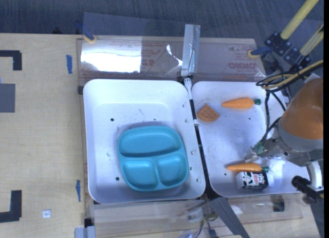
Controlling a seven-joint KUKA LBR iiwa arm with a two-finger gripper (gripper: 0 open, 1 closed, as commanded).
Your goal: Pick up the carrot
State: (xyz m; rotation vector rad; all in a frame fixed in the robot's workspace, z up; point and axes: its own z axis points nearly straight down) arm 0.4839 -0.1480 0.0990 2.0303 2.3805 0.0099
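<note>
Just beside the hand [261, 152], on its far side from the arm, a carrot [245, 167] lay flat near the front rim of the right bin [226, 139]. A second carrot [238, 104] was seen farther off, near the bin's back wall, with a small tan piece [207, 113] beside it. Whether the hand was spread or closed could not be told, and nothing was seen held by it. The step was judged to be the approach to the nearer carrot. A grasp across the narrow body, near its middle, was thought best, since a black-and-white carton [253, 180] sat touching or nearly touching the carrot's front side and little room was left there. The bin floor was smooth, white and faintly scuffed. In the left bin [103, 129] a blue divided plate [152, 157] rested, well apart, on the pale wooden desk [36, 129].
</note>
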